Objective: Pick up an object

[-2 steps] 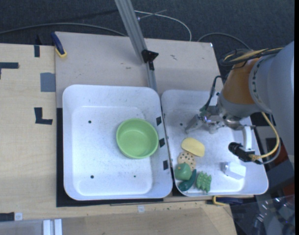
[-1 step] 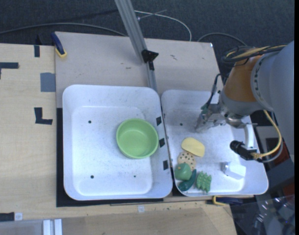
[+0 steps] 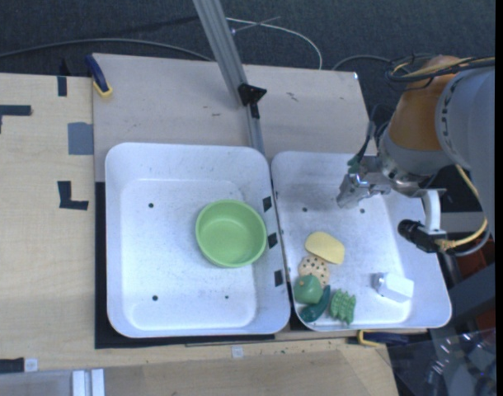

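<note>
My gripper (image 3: 350, 193) hangs over the far part of the right bin (image 3: 317, 176), with nothing visible between its fingers. Nearer the front of that bin lie a yellow oval piece (image 3: 325, 247), a spotted tan piece (image 3: 312, 268), a green round toy (image 3: 308, 289) on a dark teal piece (image 3: 317, 310), a small green leafy toy (image 3: 343, 305) and a white block (image 3: 393, 285). The yellow piece lies a short way in front of the gripper and slightly to its left. A green bowl (image 3: 230, 233) sits in the left bin (image 3: 136, 221).
A slanted metal pole (image 3: 225, 44) with a black clamp reaches down to the bins' far edge. The arm's body (image 3: 437, 122) and cables cover the right bin's far right corner. A blue and yellow clip (image 3: 99, 74) lies on the bench at the far left.
</note>
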